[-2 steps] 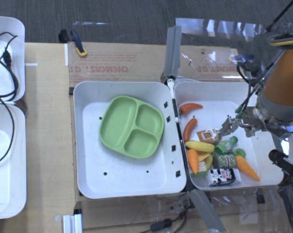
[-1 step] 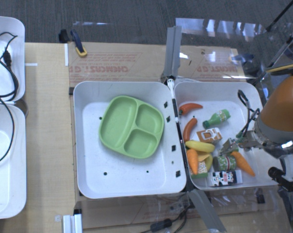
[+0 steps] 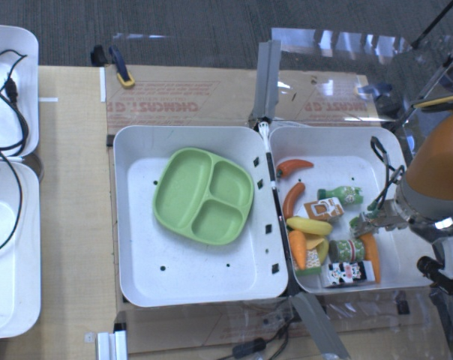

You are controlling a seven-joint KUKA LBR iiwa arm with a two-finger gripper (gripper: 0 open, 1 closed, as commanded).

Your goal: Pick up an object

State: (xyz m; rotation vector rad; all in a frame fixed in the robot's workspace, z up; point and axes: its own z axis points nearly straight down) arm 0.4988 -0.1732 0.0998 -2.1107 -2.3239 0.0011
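A robotics lab. The arm (image 3: 436, 167) stands at a wooden bench (image 3: 69, 201) bearing two white bins (image 3: 129, 223) of toy food (image 3: 309, 226). Cables (image 3: 5, 118) trail nearby, above grey carpet (image 3: 174, 6).

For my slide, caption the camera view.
Gripper low in right bin among toy food; green divided plate in left bin.

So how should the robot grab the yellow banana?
Probably across the banana's middle, coming straight down from above. It lies flat and is long and thin, so its narrow width fits between fingers. Toys crowd both ends: a small carton above, an orange packet below.
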